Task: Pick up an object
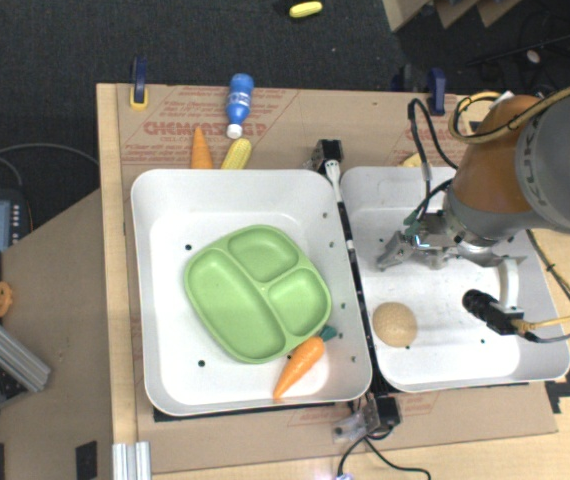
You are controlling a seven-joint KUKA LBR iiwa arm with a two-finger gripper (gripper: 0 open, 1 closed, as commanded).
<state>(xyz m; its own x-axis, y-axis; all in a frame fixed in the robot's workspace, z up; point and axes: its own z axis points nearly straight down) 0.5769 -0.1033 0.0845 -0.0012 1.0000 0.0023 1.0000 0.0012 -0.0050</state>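
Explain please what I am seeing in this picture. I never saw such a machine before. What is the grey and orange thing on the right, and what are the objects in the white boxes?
The one camera looks down at a slant on a bench with two shallow white bins. The grey and orange thing is a robot arm that reaches in from the right. Its gripper, a two-finger claw, hangs over the right bin; I cannot tell whether it is open, and I see nothing in it. In that bin lies a round tan ball, apart from the gripper. The left bin holds a green divided plate and a toy carrot at the plate's near edge. Behind the bins, on the board, lie a small blue and white bottle and two more toy foods.
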